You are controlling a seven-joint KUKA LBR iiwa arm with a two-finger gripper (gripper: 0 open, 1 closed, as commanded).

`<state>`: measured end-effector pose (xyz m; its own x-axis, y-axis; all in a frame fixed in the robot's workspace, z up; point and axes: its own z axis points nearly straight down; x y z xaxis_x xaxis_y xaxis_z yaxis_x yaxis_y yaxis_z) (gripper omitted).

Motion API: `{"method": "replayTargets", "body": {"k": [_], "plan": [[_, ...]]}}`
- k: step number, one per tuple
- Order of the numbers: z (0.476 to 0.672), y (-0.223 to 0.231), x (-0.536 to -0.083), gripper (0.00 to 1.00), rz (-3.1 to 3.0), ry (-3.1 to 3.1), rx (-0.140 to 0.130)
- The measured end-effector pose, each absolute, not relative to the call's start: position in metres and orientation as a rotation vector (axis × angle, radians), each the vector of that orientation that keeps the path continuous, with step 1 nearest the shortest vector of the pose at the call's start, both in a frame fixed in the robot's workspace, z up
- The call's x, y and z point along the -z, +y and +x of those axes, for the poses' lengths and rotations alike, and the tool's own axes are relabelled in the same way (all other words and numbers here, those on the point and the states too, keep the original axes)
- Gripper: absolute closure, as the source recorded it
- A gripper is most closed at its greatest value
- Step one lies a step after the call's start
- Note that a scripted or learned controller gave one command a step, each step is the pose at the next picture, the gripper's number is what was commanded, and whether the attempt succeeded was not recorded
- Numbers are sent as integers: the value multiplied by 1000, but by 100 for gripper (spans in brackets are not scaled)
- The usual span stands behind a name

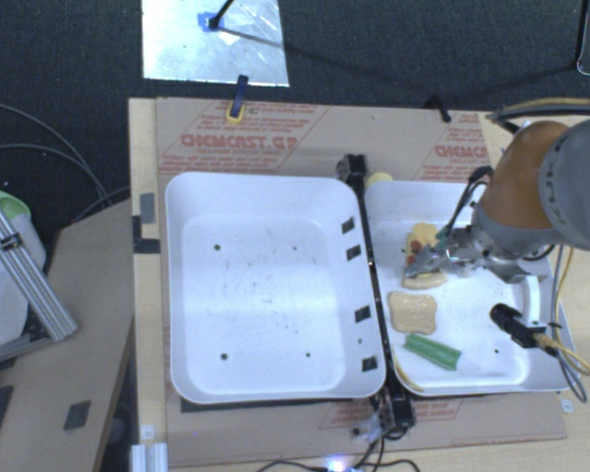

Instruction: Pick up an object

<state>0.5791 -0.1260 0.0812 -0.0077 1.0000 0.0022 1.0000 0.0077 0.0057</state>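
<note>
Jaws (420, 256) low in right shallow white plastic bin (492, 367), among small yellow and red pieces (420, 236); open or closed, cannot tell. Grey metal arm with glossy orange band (523, 180) enters from right. Just below jaws: flat tan bread-shaped slice (413, 311), then smooth green cylinder (433, 351) lying tilted. Left white bin (265, 288) scuffed, speckled. Brown cardboard sheet on desk (265, 131), red print "CHEMCAST GP". Shiny foil square (214, 28) on dark carpet behind.
</note>
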Motion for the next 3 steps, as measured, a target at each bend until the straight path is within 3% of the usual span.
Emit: {"method": "replayTargets", "body": {"k": [1, 2, 3], "plan": [[643, -95, -87, 0, 2206, 2227, -11], [640, -98, -96, 100, 2211, 2227, -4], [570, -14, -190, 100, 2208, 2234, -10]]}}
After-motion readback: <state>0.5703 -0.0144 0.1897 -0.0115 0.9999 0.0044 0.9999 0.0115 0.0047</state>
